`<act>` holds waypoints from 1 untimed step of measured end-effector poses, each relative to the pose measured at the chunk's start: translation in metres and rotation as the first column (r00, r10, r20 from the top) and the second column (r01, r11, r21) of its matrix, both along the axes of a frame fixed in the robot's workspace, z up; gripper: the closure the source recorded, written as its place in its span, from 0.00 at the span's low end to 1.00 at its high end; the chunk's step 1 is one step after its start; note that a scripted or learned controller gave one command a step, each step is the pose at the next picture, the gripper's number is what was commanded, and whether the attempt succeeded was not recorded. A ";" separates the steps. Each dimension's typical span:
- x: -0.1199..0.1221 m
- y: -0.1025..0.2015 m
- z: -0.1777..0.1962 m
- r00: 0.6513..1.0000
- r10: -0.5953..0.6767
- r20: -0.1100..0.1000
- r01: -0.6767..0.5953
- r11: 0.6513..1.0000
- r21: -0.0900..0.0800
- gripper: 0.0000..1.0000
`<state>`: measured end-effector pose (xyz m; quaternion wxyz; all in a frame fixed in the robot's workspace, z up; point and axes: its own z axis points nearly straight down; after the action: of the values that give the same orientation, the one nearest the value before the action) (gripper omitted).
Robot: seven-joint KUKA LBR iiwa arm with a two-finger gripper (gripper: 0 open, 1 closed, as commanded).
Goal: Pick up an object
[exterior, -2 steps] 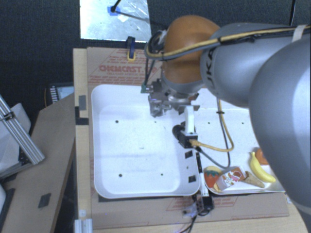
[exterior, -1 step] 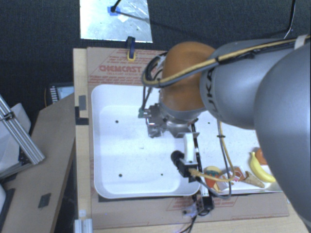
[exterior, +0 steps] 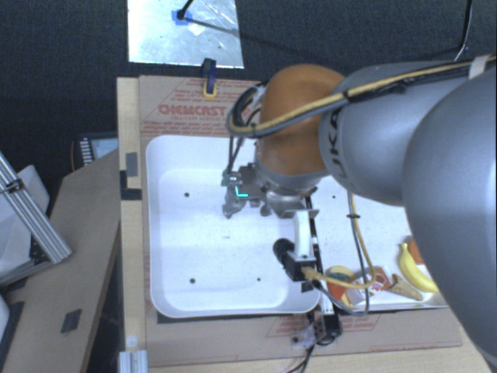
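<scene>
My gripper (exterior: 231, 208) hangs over the upper middle of the left white bin (exterior: 178, 286), below the orange wrist band. Nothing shows between its tips, and the bin floor under it is bare. In the right bin a yellow banana (exterior: 411, 269) lies at the right, next to a red and yellow object (exterior: 342, 280) and a tan piece (exterior: 400, 286) near the front edge. The arm hides most of the right bin.
The grey arm covers the right half of the view. A cardboard sheet (exterior: 186, 107) lies under the bins, with a yellow clip (exterior: 209, 80) at its back edge. A shiny metal plate (exterior: 183, 22) lies behind. A wooden bench surface (exterior: 78, 286) is at left.
</scene>
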<state>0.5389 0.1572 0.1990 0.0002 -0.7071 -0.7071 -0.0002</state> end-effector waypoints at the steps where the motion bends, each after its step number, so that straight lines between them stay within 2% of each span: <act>1: 0.025 0.044 -0.043 1.000 0.006 -0.001 -0.006 1.000 0.001 0.00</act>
<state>0.5639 0.2014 0.1561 0.0008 -0.7048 -0.7094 -0.0003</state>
